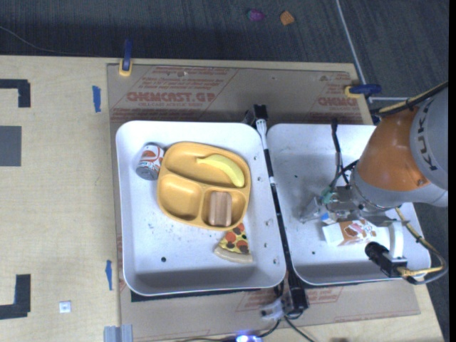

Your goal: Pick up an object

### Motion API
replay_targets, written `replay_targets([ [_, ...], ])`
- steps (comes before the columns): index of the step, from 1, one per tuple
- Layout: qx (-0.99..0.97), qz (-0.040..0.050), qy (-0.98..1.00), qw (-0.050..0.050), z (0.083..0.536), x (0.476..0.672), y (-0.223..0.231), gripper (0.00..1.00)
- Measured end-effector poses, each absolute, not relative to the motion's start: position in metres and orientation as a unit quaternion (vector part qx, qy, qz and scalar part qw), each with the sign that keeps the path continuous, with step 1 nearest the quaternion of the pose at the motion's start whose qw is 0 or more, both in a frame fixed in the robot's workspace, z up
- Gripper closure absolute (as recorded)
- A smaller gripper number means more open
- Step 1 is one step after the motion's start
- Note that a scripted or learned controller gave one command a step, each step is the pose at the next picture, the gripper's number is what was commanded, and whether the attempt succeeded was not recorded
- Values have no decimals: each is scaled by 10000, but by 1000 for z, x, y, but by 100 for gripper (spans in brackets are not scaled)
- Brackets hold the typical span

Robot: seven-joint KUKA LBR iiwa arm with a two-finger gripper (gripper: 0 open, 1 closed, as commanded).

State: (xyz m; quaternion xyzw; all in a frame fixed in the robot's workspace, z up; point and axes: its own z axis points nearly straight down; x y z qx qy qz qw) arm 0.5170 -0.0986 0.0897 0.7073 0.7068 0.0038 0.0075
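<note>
My gripper [318, 206] hangs low over the right bin [306, 155], near its middle, below the arm's orange band. A small white and orange packet [347, 231] lies on the bin floor just right of and below the gripper, partly under the wrist. Whether the gripper touches it I cannot tell. In the left bin [135, 248] a yellow divided plate [178, 191] holds a banana [222, 167] and a brown sausage piece [219, 208]. A drinks can [149, 161] lies at the plate's upper left. A pizza slice [234, 242] rests below the plate.
The two bins meet along a ridge [274, 205] running down the middle. Both stand on a brown board [214, 91] clamped at its far corners. The far half of the right bin shows bare floor.
</note>
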Motion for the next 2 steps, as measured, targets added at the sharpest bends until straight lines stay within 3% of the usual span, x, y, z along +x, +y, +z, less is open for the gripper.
replay_targets([
  [1,7079,59,7062,125,103,520,-100,100],
  [2,7070,14,7072,18,186,590,7,100],
])
